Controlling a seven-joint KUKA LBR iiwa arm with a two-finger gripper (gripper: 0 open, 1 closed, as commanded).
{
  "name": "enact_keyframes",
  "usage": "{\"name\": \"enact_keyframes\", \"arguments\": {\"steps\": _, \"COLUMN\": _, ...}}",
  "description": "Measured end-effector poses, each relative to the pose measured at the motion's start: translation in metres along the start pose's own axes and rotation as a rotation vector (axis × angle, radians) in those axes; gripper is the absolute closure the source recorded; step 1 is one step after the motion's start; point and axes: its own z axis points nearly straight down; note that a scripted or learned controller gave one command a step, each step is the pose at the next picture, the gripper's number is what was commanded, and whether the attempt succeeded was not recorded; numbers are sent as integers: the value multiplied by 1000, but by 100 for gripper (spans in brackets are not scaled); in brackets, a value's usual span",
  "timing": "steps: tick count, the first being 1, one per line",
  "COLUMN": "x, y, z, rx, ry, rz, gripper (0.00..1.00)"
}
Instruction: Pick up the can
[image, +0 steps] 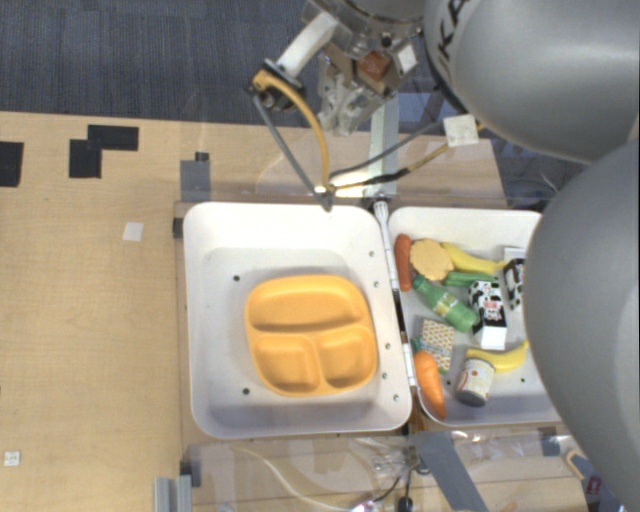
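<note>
While the can (474, 382) lies between a carrot (430, 384) and banana (508, 357), I cannot tell the claw's (345, 100) state.

Illumination bright and even, soft shadows inside the left bin (200, 330); arm (560, 100) at two o'clock blurred (out of focus).

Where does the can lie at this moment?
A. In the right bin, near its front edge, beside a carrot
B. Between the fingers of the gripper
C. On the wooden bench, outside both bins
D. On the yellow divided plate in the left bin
A: the can rests in the right bin, near its front edge, beside the carrot.
</note>
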Motion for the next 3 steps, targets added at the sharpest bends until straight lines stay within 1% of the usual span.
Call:
{"name": "enact_keyframes", "arguments": {"steps": 1, "x": 19, "y": -23, "z": 0, "rx": 0, "ry": 1, "rz": 292, "gripper": 100}}
{"name": "enact_keyframes", "arguments": {"steps": 2, "x": -71, "y": -112, "z": 0, "rx": 0, "ry": -1, "rz": 227, "gripper": 100}}
{"name": "enact_keyframes", "arguments": {"steps": 3, "x": -27, "y": -16, "z": 251, "rx": 1, "ry": -7, "rz": -35, "gripper": 100}}
